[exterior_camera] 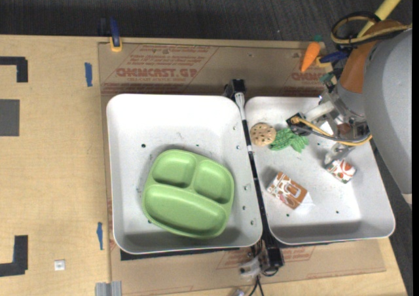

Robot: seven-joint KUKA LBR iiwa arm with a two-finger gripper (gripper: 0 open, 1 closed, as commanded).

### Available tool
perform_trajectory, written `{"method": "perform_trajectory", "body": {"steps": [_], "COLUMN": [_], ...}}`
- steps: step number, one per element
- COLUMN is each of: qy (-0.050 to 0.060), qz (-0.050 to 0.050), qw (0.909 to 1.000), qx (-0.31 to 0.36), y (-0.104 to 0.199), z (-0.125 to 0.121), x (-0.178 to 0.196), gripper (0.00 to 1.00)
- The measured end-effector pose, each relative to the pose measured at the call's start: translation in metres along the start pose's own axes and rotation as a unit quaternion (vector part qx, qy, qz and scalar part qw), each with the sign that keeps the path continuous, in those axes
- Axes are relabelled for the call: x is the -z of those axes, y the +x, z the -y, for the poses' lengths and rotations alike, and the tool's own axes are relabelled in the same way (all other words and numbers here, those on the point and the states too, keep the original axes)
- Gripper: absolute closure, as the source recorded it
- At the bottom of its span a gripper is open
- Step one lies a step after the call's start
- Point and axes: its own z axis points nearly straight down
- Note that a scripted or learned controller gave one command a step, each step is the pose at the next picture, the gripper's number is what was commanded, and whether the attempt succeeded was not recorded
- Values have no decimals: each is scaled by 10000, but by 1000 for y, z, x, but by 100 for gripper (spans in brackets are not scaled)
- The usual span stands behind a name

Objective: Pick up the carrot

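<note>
camera view: carrot [310, 55] beyond right bin [366, 222].

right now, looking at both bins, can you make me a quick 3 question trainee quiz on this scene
1. True or false: the carrot lies inside the right bin.
2. Which bin holds the green divided tray? A) left bin B) right bin
3. Fill in: in the right bin, the round cookie lies just left of the green ____ piece.

Key
1. False. The carrot lies on the bench beyond the right bin's far rim, outside it.
2. A, the left bin.
3. Leafy. The gripper is just right of it, near the far right corner.
</note>
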Motion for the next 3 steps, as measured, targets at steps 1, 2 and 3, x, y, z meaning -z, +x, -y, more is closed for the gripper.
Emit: {"method": "perform_trajectory", "body": {"steps": [1,2,3], "qy": [0,0,-1], "qz": [0,0,0], "qw": [10000,10000,10000], "qx": [-1,-2,-3], "y": [0,0,0], "z": [0,0,0], "x": [0,0,0], "gripper": [0,0,0]}}
